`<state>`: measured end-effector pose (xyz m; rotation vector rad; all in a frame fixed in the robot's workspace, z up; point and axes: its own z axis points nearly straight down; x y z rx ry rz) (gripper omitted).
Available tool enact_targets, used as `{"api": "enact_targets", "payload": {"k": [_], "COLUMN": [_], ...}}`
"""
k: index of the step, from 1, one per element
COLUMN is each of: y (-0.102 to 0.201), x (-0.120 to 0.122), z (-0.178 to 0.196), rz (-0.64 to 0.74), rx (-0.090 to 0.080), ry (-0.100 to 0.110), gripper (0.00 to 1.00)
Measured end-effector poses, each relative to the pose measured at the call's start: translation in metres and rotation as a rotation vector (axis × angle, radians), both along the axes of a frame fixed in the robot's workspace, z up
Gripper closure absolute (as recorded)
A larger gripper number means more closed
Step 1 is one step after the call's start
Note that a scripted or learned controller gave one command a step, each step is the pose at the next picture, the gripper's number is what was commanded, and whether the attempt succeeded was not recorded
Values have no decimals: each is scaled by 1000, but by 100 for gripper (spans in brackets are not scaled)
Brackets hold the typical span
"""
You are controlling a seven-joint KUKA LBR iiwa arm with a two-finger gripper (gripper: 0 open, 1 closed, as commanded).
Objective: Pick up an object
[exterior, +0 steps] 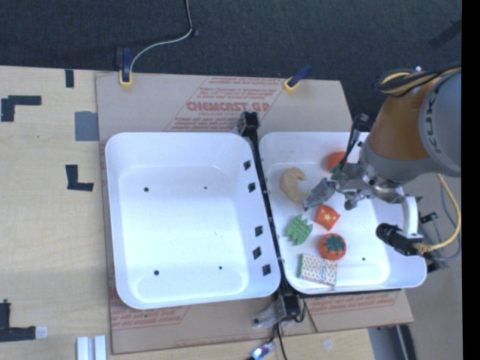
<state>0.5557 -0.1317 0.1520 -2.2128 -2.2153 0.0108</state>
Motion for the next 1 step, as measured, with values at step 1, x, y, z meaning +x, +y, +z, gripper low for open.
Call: {"api": "enact_targets", "payload": {"k": [1], "y": [35], "x": [-13], "z": [-65], "rz": [-1], "rx": [-13], "ry": [-26], "gripper": [0]}}
